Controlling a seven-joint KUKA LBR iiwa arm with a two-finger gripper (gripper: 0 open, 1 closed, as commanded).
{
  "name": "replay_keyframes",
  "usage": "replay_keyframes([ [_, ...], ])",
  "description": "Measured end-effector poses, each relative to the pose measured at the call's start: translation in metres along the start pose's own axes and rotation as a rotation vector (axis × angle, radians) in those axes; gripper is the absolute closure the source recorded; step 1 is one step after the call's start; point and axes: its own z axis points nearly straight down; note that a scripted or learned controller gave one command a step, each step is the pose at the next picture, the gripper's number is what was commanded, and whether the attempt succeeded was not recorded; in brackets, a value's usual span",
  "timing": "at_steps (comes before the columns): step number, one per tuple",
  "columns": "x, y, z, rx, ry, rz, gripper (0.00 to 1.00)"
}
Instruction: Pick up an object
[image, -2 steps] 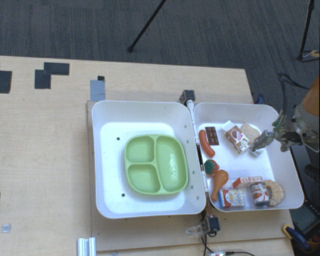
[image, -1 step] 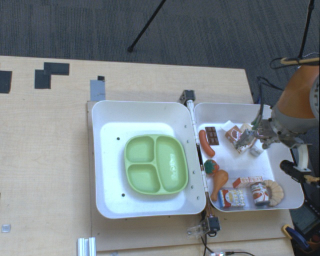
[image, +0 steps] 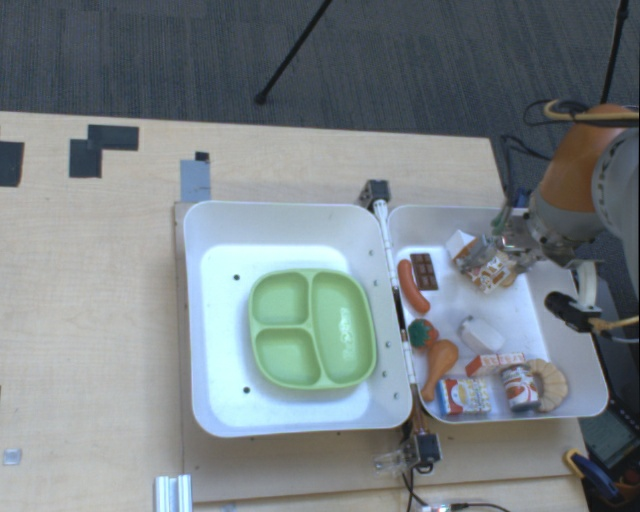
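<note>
The right bin (image: 530, 300) holds several small items. Among them are a red sausage (image: 412, 286), a brown chocolate bar (image: 424, 268), an orange carrot (image: 437, 363) and a crinkly brown-and-white snack packet (image: 483, 268). My gripper (image: 510, 242) hangs at the bin's far right, directly against the packet's upper right corner. The grey wrist and orange band (image: 585, 150) rise behind it. Whether the packet is gripped or merely touched is hidden by the wrist.
The left bin (image: 215, 300) holds a green three-compartment plate (image: 312, 328). Along the right bin's near edge lie a small carton (image: 465, 397), a can (image: 517, 388) and a pastry (image: 550, 380). A white lump (image: 480, 332) and a green ball (image: 422, 333) sit mid-bin.
</note>
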Motion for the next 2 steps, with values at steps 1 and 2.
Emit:
replay_keyframes([
  [1,0.0,-0.001,-0.01,0.008,0.002,-0.005,1.0],
  [2,0.088,0.019,-0.096,0.002,0.0,0.0,1.0],
])
